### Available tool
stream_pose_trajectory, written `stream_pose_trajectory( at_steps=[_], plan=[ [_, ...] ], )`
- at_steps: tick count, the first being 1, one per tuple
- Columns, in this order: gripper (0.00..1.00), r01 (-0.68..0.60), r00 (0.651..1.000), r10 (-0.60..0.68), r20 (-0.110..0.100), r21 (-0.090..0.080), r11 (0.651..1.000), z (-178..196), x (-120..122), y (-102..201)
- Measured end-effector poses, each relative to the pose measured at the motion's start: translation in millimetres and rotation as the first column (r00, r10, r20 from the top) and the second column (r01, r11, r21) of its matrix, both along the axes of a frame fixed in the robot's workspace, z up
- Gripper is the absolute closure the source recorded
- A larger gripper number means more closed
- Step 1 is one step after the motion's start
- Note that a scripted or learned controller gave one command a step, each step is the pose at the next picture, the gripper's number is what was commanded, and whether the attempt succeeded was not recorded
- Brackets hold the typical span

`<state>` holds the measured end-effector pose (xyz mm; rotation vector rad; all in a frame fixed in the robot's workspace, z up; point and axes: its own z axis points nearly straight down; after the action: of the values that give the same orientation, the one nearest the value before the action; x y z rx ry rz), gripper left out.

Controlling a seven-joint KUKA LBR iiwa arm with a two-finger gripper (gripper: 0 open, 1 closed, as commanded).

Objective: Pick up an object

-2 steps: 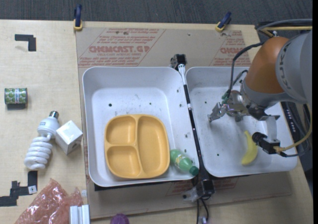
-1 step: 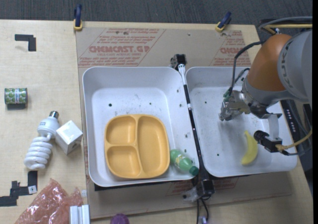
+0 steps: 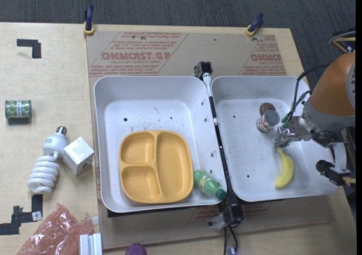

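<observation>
Two shallow white plastic bins side by side, centre frame. Left bin (image 3: 107,101): one yellow three-compartment plate (image 3: 155,166), smooth plastic with rounded corners, plus one green bottle (image 3: 208,184) lying at the bin's lower right corner, just beside the plate. Right bin (image 3: 243,180): one yellow banana (image 3: 284,170), curved, lower right of the bin, and one small brownish cylindrical can or cup (image 3: 266,116) above it; the two are apart.

One gripper (image 3: 281,138) sits low in the right bin, just above the banana's top end. Cannot tell its grip state, too small and cluttered. Nothing visibly held.

Left of frame on the bench: one green can (image 3: 17,109), one white spiral bulb (image 3: 46,163), one white cube (image 3: 78,155), one pink mesh bag (image 3: 54,231).
</observation>
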<state>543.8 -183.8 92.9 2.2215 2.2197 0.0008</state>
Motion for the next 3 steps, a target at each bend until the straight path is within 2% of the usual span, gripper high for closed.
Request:
stream_pose_trajectory(
  at_steps=[1,2,3],
  plan=[
    [0.00,0.000,1.000,0.000,0.000,0.000,1.000,0,0,0],
    [0.00,-0.001,1.000,0.001,0.000,0.000,1.000,0,42,68],
    [1.00,-0.002,1.000,0.002,0.001,-0.001,1.000,9,42,67]
  ],
)
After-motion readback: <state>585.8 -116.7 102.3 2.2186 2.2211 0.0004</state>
